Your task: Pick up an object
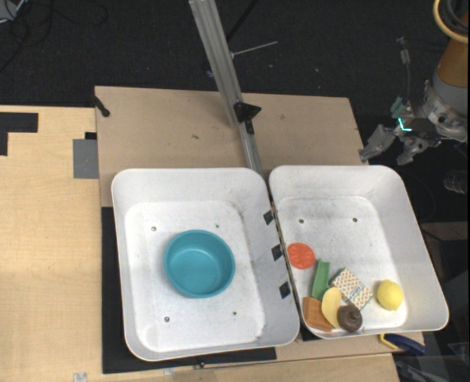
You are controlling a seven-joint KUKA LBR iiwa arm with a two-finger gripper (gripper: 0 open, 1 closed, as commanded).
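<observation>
right bin [394, 185] crowded near corner; gripper [392, 143] parted, holding nothing, beyond its far rim.

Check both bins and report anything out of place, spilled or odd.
Nothing looks spilled or damaged. The teal bowl sits upright alone in the left bin. The small items crowd the right bin's near corner, some overlapping, such as the brown donut on the yellow piece.

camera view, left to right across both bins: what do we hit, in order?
teal bowl in the left bin → orange-red disc → green block → checkered piece → yellow ball, these four in the right bin. The clustered items at the near edge overlap; left out.
</observation>
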